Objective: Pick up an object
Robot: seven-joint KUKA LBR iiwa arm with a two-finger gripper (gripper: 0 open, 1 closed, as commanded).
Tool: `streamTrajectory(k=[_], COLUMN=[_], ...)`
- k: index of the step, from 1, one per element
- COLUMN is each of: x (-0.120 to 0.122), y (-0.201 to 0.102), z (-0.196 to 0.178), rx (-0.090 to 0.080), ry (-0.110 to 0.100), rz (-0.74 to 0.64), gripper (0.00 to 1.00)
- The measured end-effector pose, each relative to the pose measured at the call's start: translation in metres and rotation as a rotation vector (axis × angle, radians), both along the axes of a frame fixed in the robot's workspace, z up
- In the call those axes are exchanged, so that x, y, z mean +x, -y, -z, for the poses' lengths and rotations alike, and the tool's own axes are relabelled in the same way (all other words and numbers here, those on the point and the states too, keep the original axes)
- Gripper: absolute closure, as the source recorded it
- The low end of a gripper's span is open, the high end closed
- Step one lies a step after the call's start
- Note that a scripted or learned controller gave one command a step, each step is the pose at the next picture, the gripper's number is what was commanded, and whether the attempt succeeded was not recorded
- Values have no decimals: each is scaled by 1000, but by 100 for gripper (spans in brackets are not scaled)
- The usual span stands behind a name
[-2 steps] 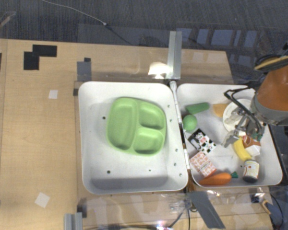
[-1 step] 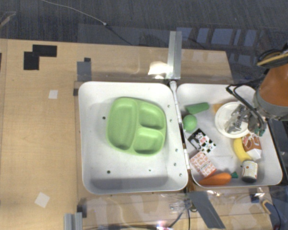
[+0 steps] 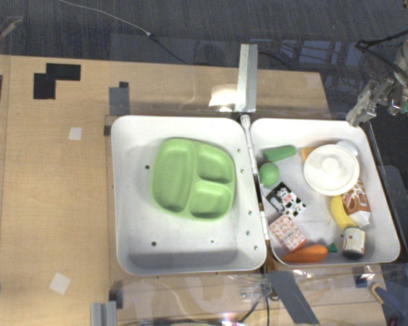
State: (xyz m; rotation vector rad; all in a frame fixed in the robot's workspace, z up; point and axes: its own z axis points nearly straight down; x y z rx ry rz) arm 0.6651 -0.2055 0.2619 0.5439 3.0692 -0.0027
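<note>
**Inspector:** Position of the end effector?

**Onlooker:** The gripper (image 3: 364,109) sits at the far right corner of the bench, above and just outside the rear rim of the right bin (image 3: 387,202). From where I stand, whether it is spread or pressed together cannot be told; it is small and blurred. Nothing is seen in its grasp.

**Inspector:** And the candidate objects?

**Onlooker:** All the loose items lie in the right bin, forward and to the left of the gripper. Nearest is the white round lid (image 3: 331,169), lying flat. Just beside it, toward the front, is the banana (image 3: 339,211), its long axis running front to back along the bin. At the front edge lies a carrot (image 3: 304,253), long axis side to side. Against the divider sit a green ball (image 3: 268,174) and a green pod (image 3: 279,153), with a black-and-white patterned piece (image 3: 285,200) and a red patterned packet (image 3: 286,232) below them.

**Inspector:** The other bin?

**Onlooker:** The left bin (image 3: 132,202) holds 1 green divided tray (image 3: 192,177), well apart from the gripper.

**Inspector:** Surface and clearance?

**Onlooker:** Smooth white floor, shallow walls. In my judgement the items are crowded, several touching or nearly so, which leaves little room for 2 fingers. The banana looks the most approachable, taken across its width.
</note>
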Motion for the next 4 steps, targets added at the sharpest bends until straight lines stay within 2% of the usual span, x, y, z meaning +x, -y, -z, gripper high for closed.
streamTrajectory(k=[1, 2, 3, 4], x=[-26, -120, -69, -32], y=[0, 1, -1, -1], z=[10, 27, -33, -16], rx=[-3, -9, -16, -20], ry=[-15, -19, -14, -15], rz=[-419, -912, -1122, -1582], gripper=[100, 100, 100, 100])
